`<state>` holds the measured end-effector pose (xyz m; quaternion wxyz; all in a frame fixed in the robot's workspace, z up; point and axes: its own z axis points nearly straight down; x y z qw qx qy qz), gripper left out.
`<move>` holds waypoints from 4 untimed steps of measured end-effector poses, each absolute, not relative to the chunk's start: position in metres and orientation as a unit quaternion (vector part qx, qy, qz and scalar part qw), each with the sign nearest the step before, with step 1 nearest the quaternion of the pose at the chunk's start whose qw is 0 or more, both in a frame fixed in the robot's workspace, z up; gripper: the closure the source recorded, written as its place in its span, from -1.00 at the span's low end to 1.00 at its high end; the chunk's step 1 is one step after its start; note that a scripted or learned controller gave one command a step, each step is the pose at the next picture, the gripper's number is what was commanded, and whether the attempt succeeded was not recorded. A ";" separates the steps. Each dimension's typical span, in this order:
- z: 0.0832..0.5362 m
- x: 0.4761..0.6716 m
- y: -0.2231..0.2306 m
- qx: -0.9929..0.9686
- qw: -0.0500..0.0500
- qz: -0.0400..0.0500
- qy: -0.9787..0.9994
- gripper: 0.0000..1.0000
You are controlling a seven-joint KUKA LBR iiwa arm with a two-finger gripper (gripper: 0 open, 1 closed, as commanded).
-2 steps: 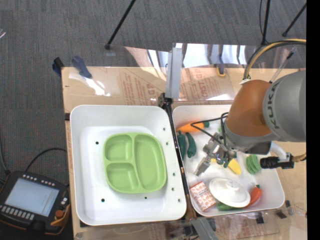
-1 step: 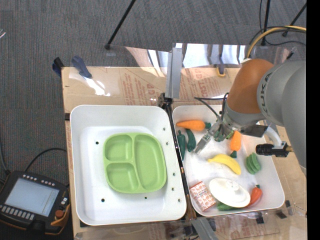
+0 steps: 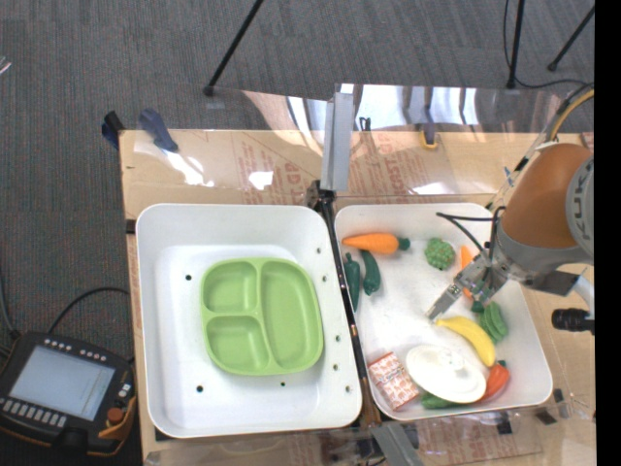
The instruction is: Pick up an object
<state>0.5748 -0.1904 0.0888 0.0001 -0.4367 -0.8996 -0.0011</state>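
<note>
Grey metal fingers of the two-finger gripper (image 3: 441,307) are seen lowered into the right white bin (image 3: 388,343), pointing down and to the left over a bare patch of its floor; whether they stand apart or together cannot be told at this size, and nothing is seen between them. Just beside the tips, below and to the right, a yellow plastic toy banana (image 3: 470,337) lies on its side, and it is judged the nearest candidate for the pick. It is likely light, rigid and smooth, so a slip along its curve is to be expected; a hold across the thick middle, square to its length, would be safest. Under the banana a round white plastic lid (image 3: 445,373) lies flat and would give the fingers little edge. Farther off, an orange toy carrot (image 3: 376,244) with a green top lies near the back wall, a knobbly green toy broccoli (image 3: 440,253) to its right, and a small red printed box (image 3: 393,379) at the front. A light green divided plate (image 3: 261,316) rests in the left white bin (image 3: 170,250).
</note>
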 end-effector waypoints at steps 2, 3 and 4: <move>0.088 0.593 -0.197 -0.462 0.002 -0.003 -0.887 -1.00; 0.087 0.540 -0.196 -0.484 0.002 -0.002 -0.875 -1.00; 0.096 0.541 -0.196 -0.483 0.002 -0.001 -0.876 1.00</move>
